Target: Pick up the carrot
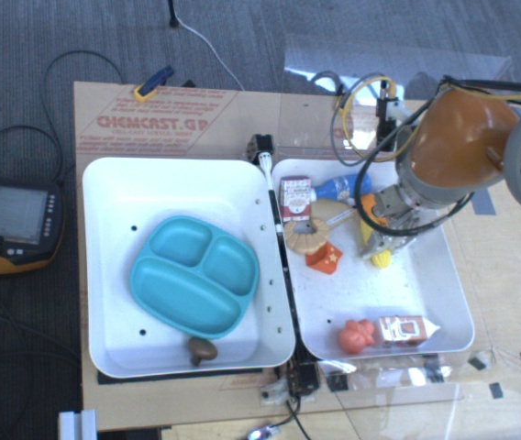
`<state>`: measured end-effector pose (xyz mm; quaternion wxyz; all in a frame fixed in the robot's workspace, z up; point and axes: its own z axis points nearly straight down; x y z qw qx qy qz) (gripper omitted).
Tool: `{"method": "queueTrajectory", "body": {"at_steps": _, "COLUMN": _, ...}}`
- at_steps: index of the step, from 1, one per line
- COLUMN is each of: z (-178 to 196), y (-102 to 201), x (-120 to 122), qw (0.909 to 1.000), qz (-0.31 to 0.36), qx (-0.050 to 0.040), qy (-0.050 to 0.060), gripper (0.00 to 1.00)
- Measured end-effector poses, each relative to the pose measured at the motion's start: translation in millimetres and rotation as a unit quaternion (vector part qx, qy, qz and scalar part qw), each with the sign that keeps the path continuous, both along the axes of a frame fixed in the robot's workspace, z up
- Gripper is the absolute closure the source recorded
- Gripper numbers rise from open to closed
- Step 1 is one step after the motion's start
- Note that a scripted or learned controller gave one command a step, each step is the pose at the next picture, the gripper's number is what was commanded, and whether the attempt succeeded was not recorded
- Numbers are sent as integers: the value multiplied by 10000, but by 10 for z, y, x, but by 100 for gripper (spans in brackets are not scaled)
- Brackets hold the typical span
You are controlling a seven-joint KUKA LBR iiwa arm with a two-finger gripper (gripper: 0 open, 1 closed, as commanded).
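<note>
An orange-red tapered piece (325,258), which looks like the carrot, lies in the right bin (453,324) near its left wall, just below a tan round object (310,236). My gripper (385,240) hangs low over the bin's upper right part, about a hand's width to the right of that piece. The grey wrist and the orange band (458,140) cover most of it. A yellow item (380,259) sits directly under the gripper, and an orange-yellow sliver (367,213) shows at its left edge. I see nothing held.
The right bin also holds a red-and-white carton (294,198), a blue bottle (338,189), a red lumpy fruit (356,335) and a small box (404,330). The left bin (105,246) holds a teal divided plate (194,275) and a brown object (203,347).
</note>
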<state>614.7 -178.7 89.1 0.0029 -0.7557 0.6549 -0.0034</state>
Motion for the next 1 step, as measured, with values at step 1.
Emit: {"method": "queueTrajectory", "body": {"at_steps": 1, "z": 1378, "y": -99, "x": 249, "qw": 10000, "qz": -78, "qx": 0, "qy": -33, "gripper": 100}}
